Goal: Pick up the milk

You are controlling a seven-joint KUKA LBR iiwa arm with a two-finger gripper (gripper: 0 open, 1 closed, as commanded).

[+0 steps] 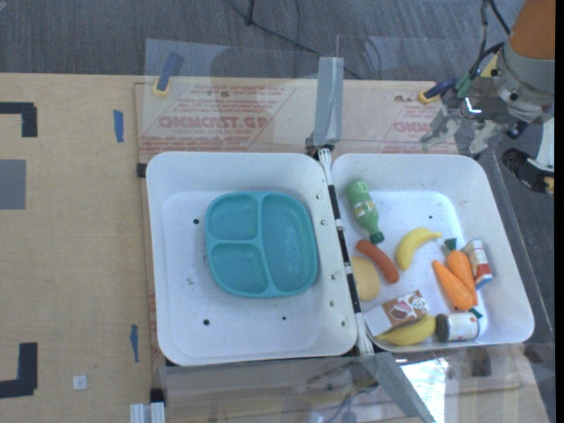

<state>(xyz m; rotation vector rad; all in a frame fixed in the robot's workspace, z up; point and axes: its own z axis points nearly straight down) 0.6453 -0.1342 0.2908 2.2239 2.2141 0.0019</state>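
**Milk not yet reached, arm parked beyond the bin's far corner**

The milk (406,307), a small carton with a brown-and-white printed face, lay flat near the front edge of the right bin (502,236), well apart from the end effector (458,129) and far toward the camera and a little to the left of it. The carton touched a banana (407,331) on its near side; a small white bottle (458,326) lay just beside that banana's tip. Closer to the end effector than the milk were two carrots (455,280), a small can (478,263), a second banana (414,245), a sausage (378,261) and a green bottle (362,208), the last being nearest of the bin's contents. A pale round piece (366,280) sat against the divider. Farther left, the left bin (167,192) held a teal divided plate (262,242).

Judging from the layout, the task was at its start: nothing had been lifted and the carton sat undisturbed among its neighbours. Approach, descent, grasp and lift all appeared to remain.

The arm (533,25) came in at the upper right, its orange band high in the frame, the wrist pointing down and leftward over the desk (70,236) just outside the right bin's far right corner. The end effector carried nothing; whether it was spread or closed could not be made out.
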